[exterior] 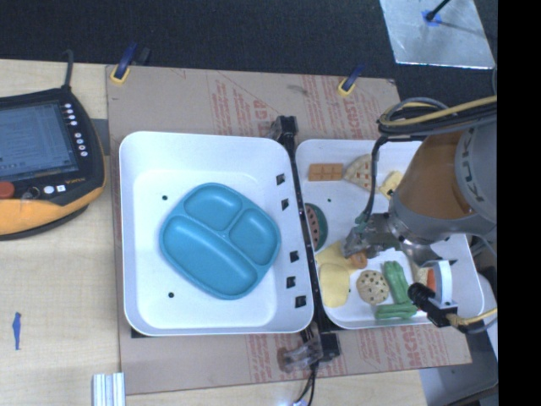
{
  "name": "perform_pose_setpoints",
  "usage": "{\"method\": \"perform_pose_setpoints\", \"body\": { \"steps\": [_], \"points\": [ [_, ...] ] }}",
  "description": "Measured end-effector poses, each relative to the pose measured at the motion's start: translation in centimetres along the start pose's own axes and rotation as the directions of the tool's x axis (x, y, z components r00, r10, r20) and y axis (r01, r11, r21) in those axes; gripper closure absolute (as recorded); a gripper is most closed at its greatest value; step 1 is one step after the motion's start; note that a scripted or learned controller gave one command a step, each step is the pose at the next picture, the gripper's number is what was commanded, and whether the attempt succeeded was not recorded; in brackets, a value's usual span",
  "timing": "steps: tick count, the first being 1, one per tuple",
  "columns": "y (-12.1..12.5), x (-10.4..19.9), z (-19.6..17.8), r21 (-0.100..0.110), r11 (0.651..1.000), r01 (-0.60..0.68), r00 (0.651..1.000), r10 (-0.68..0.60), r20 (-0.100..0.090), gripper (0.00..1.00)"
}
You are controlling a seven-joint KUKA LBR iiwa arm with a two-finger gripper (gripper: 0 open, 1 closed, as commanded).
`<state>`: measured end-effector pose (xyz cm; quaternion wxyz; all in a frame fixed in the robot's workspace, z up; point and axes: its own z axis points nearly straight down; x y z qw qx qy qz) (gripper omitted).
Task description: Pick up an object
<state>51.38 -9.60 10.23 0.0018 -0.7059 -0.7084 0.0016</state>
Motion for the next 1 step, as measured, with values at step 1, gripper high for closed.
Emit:
{"method": "perform_pose_setpoints", "body": {
  "steps": [1],
  "points": [
    [2.89,6.29,-12.96,-0.018,1.000,0.009,1.000,-0.009,-0.002,1.00]
  ]
}}
